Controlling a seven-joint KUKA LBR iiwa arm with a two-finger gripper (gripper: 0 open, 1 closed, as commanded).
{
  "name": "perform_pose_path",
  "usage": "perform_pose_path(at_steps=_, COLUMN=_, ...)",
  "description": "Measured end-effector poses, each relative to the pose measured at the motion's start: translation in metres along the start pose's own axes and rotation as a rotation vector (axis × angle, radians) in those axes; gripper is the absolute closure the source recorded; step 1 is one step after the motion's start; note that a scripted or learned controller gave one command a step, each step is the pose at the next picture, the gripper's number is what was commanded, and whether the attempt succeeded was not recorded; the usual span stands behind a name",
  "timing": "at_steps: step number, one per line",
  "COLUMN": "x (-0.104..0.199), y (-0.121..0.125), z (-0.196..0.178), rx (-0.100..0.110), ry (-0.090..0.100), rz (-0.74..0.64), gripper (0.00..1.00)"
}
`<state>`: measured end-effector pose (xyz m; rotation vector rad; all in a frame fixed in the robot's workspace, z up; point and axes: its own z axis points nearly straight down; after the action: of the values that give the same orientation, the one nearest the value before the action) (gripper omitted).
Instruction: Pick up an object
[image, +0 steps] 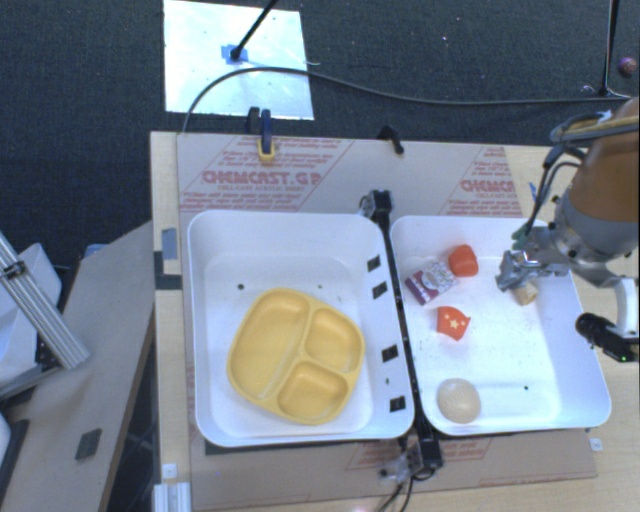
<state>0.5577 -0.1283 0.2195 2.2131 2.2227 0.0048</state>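
Note:
The right bin (575, 400) holds several small objects. An orange-red rounded piece (462, 260) lies near its back, with a crinkled red and white packet (430, 281) just left of it. A red piece with a yellow mark (452, 323) sits in the middle, and a pale beige ball (459, 400) rests near the front wall. My gripper (520, 272) hangs low over the bin's right side. A small tan block (526, 293) lies directly under its tip, touching or nearly touching it.
The left bin (215, 300) holds a yellow three-compartment tray (296, 354). A black divider with clips (392, 300) runs between the bins. The arm's grey body and orange band (605, 190) overhang the right bin's far right edge, and a black fitting (605, 335) sticks out below.

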Motion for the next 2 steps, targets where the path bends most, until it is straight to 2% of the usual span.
perform_pose_path(at_steps=1, x=0.001, y=-0.004, z=-0.063, rx=-0.003, ry=-0.001, rz=-0.001, gripper=1.00)
perform_pose_path(at_steps=2, x=0.058, y=0.002, z=-0.044, rx=0.004, ry=0.003, rz=-0.005, gripper=1.00)
